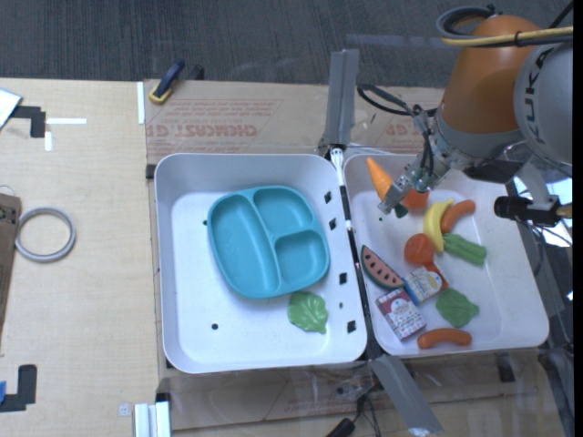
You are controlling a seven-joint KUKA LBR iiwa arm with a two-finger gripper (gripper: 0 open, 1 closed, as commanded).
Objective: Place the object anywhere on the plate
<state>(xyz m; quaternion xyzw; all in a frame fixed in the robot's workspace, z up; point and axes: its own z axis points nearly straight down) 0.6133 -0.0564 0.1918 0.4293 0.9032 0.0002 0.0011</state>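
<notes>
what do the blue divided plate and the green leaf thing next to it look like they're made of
The blue divided plate looks like molded plastic with a smooth, slightly matte finish: one even colour and rounded compartment ridges. The lettuce leaf seems to be toy food of plastic or rubber, uniformly green with a crinkled surface; which of the two, the view leaves open.

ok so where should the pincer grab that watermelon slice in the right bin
Best guess: come straight down on the watermelon slice and pinch across its narrow width near the middle. It lies flat, running diagonally along the bin's left wall, with a small carton near its lower end, so a sideways approach looks cramped.
</notes>
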